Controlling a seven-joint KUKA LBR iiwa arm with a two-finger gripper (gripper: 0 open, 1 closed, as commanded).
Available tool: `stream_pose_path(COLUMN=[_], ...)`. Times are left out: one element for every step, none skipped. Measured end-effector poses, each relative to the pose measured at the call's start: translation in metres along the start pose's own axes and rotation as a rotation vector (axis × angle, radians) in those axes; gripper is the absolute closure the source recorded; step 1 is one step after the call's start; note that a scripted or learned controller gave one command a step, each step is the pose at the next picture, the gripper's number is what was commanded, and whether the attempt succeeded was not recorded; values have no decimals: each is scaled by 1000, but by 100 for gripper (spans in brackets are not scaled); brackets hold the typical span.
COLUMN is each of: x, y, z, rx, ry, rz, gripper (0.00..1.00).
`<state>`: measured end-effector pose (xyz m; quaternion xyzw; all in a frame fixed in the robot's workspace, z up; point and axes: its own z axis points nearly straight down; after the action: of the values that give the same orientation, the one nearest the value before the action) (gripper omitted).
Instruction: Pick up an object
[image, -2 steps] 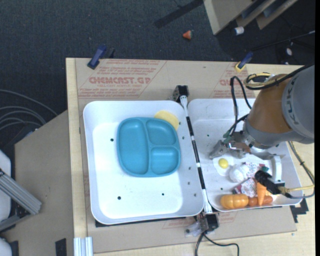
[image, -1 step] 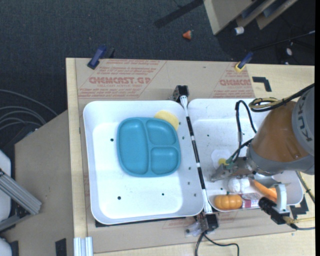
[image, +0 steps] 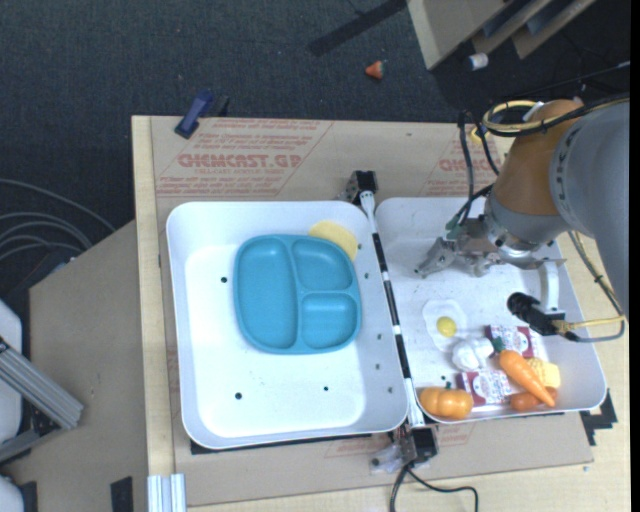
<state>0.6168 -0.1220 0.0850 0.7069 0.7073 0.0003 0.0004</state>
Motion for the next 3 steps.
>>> stream_pose_path(x=[30, 18, 19], y=[-66, -121, -120], z=[1, 1, -9], rx=[4, 3, 0], ry=[2, 1, 1], rz=[1, 2, 2], gripper=[0, 0, 100])
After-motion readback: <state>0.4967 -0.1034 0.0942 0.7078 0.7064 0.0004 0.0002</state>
